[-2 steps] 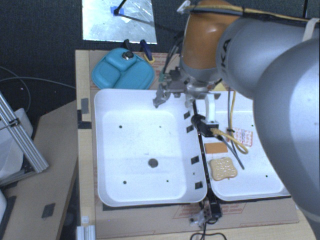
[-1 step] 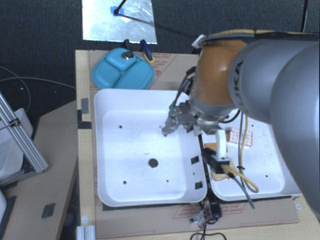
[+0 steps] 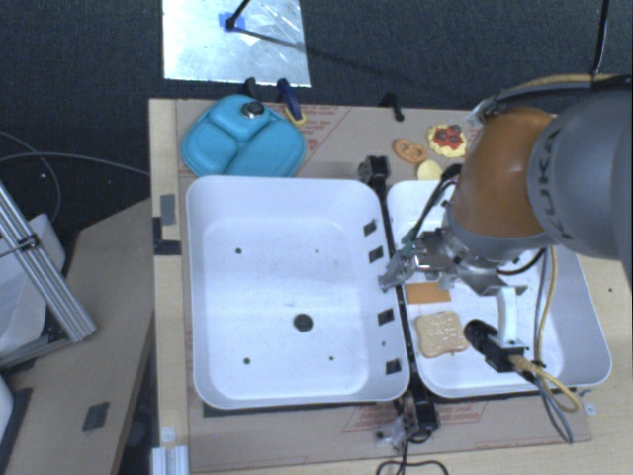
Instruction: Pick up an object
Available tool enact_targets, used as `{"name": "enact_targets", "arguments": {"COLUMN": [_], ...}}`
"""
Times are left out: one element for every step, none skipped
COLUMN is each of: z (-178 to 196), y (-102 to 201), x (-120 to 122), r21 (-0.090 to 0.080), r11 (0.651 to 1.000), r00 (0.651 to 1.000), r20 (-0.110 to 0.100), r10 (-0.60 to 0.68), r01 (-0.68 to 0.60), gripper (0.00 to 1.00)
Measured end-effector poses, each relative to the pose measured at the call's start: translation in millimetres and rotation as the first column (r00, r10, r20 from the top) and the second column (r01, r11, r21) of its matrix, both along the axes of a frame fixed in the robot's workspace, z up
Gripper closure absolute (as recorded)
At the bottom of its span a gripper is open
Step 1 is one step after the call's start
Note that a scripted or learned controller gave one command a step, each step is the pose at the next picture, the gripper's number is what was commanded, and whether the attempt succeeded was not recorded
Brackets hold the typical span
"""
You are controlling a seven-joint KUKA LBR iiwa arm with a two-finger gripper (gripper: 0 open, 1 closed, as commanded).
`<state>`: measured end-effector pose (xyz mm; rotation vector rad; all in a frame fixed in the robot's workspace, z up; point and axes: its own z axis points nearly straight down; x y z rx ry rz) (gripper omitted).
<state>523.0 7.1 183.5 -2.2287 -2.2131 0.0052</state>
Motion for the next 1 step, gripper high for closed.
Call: {"name": "enact_targets", "arguments": {"z": [11.7], "y": [5.8], "x": [2.8], "r21": [0.002], "r11": [1.000], "r00": [1.000], "r20": [0.007], "r10": [0.008], "r01": [-0.008], "gripper": [1.00]}}
